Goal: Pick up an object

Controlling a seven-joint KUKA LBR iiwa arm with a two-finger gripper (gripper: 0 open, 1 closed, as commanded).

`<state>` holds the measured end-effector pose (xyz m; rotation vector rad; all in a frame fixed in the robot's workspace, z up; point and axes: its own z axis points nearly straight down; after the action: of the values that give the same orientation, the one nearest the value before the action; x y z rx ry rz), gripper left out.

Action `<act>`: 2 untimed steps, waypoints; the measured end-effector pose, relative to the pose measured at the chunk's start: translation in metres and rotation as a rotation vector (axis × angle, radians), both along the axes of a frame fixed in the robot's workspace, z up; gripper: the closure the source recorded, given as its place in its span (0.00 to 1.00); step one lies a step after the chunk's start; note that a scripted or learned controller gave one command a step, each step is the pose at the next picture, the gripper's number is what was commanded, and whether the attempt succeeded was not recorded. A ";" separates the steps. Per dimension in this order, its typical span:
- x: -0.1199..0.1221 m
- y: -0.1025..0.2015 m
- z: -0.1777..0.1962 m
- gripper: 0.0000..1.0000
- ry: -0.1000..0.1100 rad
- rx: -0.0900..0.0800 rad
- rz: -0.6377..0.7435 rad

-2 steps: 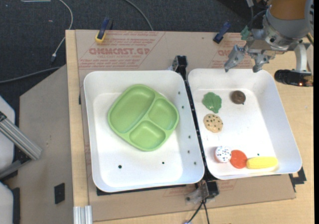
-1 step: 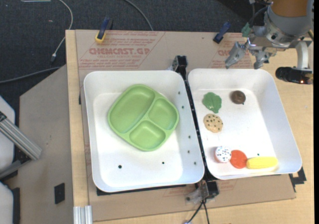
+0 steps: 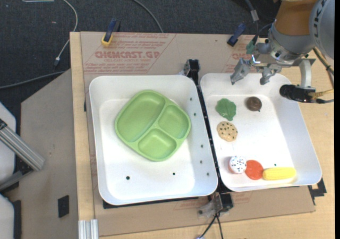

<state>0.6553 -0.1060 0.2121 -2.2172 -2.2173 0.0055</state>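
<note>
So far nothing is picked up: the fingers (image 3: 252, 72) are spread apart with nothing between them, hanging over the far edge of the right bin (image 3: 303, 142). Just below them in that bin lie a green leafy toy (image 3: 226, 108) and a brown ball (image 3: 254, 103), with a cookie (image 3: 227, 131), dice (image 3: 237, 164), tomato (image 3: 254, 169) and banana (image 3: 279, 173) toward the near edge. I think the arm must go down, close on one toy and lift it.

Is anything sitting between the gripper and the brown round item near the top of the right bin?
Nothing visible does. The gripper hangs with its fingers spread over the far edge of the right bin, and the brown round object lies just below it in the view with bare bin floor between. The green leafy piece sits off to the side.
</note>
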 end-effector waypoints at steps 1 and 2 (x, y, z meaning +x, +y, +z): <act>-0.007 -0.005 -0.060 0.00 0.002 0.000 -0.001; -0.003 -0.002 -0.103 0.00 -0.001 0.000 0.001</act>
<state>0.6524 -0.1076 0.1092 -2.2160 -2.2193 0.0047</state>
